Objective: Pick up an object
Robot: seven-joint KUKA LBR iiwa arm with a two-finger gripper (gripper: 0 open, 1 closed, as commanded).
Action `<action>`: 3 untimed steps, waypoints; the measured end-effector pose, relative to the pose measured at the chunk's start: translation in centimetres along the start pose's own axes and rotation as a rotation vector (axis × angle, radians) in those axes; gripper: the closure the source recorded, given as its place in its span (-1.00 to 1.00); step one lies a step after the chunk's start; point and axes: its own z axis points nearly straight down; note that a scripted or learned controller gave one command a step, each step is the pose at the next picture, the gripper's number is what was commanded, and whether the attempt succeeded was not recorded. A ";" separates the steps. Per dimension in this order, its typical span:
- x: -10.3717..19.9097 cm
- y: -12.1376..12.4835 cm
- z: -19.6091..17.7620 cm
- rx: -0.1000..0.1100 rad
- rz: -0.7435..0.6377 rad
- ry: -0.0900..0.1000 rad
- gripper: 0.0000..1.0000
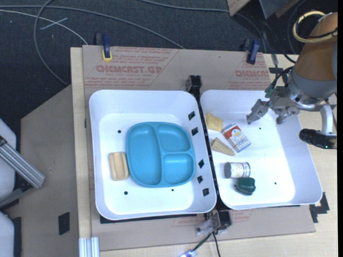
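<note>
The arm comes in from the right, grey with its orange band, and its gripper (269,112) hangs over the upper part of the right bin (300,181). The two fingers (256,113) are spread apart with nothing between them.

Taking the blue divided plate (160,153) in the left bin (104,143) as the marker: just beside it on its left lies a tan bread-like block (118,165), nearly touching the plate's edge. Everything else sits to the plate's right, across the divider between the bins. Nearest the plate's upper right corner is a pale yellow wedge (214,122), and below that a second, tan wedge (222,146) (both look like toy cheese, though I can't be sure). Just beyond them, further from the plate, is a small red and white carton (236,137), lying tilted. Level with the plate's lower edge there is a small jar (237,169) on its side, and touching it from below a dark green object (245,186).

The gripper is well apart from the plate, and sits up and to the right of the carton, not touching any of the things.
</note>
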 end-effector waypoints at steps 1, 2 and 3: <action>0.0 0.3 -0.8 -0.015 -0.003 -0.002 -1.00; -0.5 0.4 3.5 -0.010 -0.002 -0.002 -1.00; -0.4 -0.5 8.3 -0.010 -0.003 -0.001 -1.00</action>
